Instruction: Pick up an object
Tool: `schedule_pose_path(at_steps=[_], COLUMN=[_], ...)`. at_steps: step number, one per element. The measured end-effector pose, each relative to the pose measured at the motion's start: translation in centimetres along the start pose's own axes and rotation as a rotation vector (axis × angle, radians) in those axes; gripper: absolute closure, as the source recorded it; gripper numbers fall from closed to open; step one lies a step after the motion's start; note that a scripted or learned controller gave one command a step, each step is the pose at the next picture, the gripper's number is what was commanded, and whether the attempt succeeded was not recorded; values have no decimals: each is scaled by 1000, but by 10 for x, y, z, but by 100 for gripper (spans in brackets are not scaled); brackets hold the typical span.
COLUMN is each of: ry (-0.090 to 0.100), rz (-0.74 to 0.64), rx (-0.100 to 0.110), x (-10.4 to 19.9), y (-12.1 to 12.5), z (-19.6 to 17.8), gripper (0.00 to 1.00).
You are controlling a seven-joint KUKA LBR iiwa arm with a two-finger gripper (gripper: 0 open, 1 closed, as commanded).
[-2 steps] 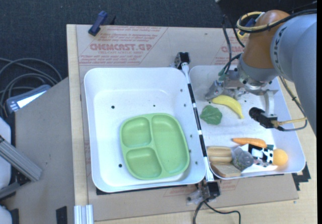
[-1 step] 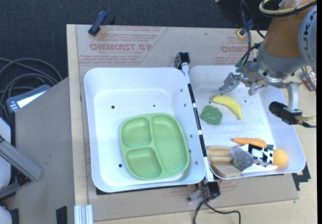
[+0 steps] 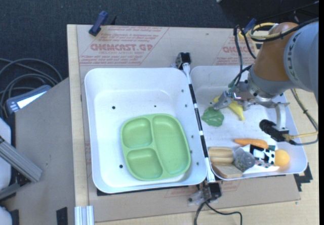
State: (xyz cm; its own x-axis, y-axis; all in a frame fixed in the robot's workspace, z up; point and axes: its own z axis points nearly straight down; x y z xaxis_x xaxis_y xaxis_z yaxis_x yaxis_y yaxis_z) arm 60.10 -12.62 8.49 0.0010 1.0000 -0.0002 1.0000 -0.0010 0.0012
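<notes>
1. White bins sit side by side on the bench: the left bin point(image 3: 101, 87) carries a green tray point(image 3: 154, 146) with three compartments, and the right bin point(image 3: 207, 75) holds the loose objects.
2. Grey arm point(image 3: 283, 62) reaches in from the right and hangs over the upper half of the right bin, its wrist pointing down.
3. Gripper point(image 3: 242, 96) is low over a yellow banana point(image 3: 234, 107), just beside or touching it; I cannot tell which from this slant.
4. Whether the hand is spread or closed I cannot tell, since the wrist body covers it, and nothing is seen held.
5. Leaf point(image 3: 213, 117), green, lies just left of the banana near the divider between the bins.
6. Carrot point(image 3: 251, 142), an orange ball point(image 3: 281, 159), a grey lump point(image 3: 244, 159) and a wooden piece point(image 3: 223, 161) crowd the bin's near end, well apart from the gripper.
7. Step in hand, as I judge it: the reach and descent onto a target, most likely the banana; no lift has begun.
8. Next move calls for settling squarely over the banana, closing across its narrow width, then raising straight up.
9. Risk, in my view: the curved fruit may slip sideways, or the leaf may be nudged instead.
</notes>
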Motion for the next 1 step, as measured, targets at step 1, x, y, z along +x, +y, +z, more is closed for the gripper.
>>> schedule_pose_path(at_steps=[1], ry=[0], rz=[0], rx=[-2], x=[0], y=[0], z=[-10], gripper=[100])
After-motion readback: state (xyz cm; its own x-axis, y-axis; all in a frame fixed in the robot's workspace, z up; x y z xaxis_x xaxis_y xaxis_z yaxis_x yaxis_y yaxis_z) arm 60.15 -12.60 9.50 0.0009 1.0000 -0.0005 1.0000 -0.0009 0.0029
